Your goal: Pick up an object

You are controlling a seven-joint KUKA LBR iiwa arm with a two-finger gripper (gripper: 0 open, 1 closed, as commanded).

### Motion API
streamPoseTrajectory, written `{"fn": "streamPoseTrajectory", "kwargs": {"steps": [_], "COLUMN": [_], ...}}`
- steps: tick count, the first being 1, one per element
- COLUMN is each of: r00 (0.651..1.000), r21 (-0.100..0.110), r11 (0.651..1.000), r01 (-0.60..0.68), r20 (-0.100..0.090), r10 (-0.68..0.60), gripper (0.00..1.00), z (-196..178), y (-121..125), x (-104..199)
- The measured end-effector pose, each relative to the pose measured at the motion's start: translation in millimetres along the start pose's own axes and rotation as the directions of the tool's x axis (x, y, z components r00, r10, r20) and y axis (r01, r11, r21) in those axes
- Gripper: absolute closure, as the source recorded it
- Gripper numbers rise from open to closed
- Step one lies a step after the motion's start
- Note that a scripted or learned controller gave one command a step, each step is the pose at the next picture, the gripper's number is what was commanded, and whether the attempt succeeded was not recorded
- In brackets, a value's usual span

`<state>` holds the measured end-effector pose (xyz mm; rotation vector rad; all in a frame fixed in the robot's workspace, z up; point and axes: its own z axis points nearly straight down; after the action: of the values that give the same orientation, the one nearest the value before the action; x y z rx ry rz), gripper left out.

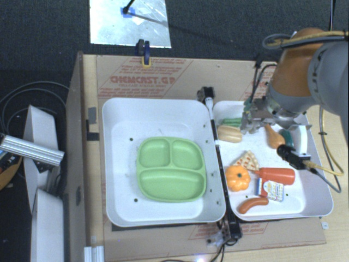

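Your gripper (pixel 252 120) hangs low over the right bin's (pixel 319 201) far left corner; whether it is spread or closed, you cannot tell. It sits just above the pale bread roll (pixel 229 134), seemingly lined up for a grab. The roll lies flat, long axis running left-right, beside the green divided plate's (pixel 171 168) bin.

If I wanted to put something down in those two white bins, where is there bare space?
Left bin: bare floor rings the green plate, widest behind it. Right bin: crowded with the pumpkin, sausage, carrot and gripper; its near right corner looks bare.
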<state>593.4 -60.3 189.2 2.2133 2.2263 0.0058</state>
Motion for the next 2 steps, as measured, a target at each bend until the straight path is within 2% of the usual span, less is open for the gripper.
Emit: {"fn": "streamPoseTrajectory", "kwargs": {"steps": [1,2], "r00": [1.000,1.000], "r21": [0.001,0.003], "r11": [1.000,1.000], "r01": [-0.010,-0.009], "r20": [0.004,0.003], "r10": [0.010,0.009], "gripper": [1.00,1.00], "z": [-17.4,2.2], "y": [-12.9,-18.8], "x": [-70.0,-124.2]}}
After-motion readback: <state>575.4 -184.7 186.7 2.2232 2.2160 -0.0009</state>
